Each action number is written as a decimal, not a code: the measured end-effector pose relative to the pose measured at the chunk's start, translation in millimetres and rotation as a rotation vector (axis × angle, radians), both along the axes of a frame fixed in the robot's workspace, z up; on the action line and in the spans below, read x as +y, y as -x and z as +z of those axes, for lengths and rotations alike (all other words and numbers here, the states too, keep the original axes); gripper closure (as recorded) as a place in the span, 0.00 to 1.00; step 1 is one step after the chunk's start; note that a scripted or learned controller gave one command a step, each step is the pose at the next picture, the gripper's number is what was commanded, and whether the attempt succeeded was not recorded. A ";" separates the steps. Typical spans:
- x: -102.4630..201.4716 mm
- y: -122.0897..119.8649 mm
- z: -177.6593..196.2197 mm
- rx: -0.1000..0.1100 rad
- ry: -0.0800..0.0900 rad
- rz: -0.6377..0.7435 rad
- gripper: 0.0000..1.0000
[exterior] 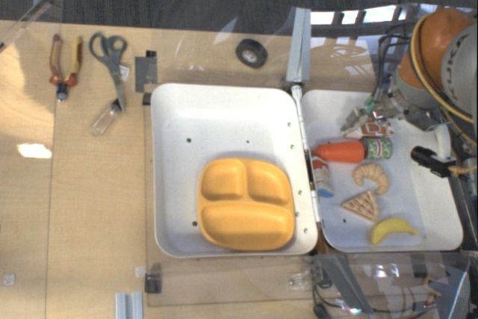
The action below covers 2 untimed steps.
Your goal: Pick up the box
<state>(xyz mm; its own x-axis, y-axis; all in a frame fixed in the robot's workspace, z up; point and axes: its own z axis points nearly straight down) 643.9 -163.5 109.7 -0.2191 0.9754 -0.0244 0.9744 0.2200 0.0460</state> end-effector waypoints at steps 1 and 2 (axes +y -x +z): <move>-44.7 46.3 0.2 -0.006 0.007 0.065 0.00; -18.7 -19.6 -0.1 0.001 0.009 0.087 0.00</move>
